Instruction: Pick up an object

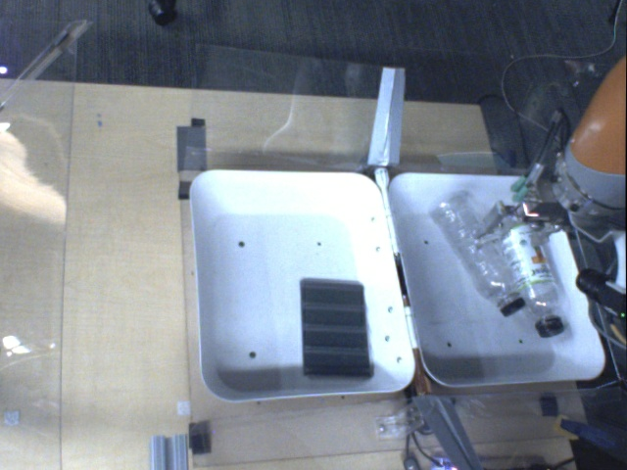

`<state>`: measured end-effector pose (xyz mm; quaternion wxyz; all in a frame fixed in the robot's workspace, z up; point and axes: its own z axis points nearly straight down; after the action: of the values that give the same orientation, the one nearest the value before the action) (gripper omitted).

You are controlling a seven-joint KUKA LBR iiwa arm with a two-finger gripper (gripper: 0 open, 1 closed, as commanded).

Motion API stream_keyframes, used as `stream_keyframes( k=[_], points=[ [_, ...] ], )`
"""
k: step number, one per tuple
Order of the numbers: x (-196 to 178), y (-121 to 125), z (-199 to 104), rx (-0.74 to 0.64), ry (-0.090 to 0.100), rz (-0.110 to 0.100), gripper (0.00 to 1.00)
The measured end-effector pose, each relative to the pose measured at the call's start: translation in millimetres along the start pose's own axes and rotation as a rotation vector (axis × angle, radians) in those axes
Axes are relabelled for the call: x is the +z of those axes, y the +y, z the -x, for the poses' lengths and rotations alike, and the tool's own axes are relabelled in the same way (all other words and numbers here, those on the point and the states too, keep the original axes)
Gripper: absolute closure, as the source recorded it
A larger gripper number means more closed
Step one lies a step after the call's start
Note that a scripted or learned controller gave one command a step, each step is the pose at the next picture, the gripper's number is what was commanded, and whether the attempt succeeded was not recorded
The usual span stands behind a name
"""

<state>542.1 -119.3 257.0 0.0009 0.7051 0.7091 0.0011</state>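
Note:
The right bin holds a clear bottle with a white label and a black cap, lying on its side. Beside it on the left lies a crumpled clear plastic item. A small black piece rests near the bin's right wall. My gripper hangs over the upper end of the labelled bottle, coming in from the right under the orange band. Whether it touches the bottle I cannot tell. In the left bin a black ribbed block lies flat near the front wall.
A grey metal bar runs back from the gap between the bins. Cables and dark hardware crowd the right bin's right edge. Wooden bench top stretches out to the left.

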Motion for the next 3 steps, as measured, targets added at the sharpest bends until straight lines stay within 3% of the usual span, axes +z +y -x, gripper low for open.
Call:
stream_keyframes(
  k=[1,2,3],
  points=[
    [100.0,42.6,86.1,-0.016,-0.001,0.002,0.0],
    [167.3,67.0,86.3,-0.157,-0.004,0.01,0.0],
    [168.3,78.4,86.2,-0.188,-0.003,0.008,0.0]
  ],
)
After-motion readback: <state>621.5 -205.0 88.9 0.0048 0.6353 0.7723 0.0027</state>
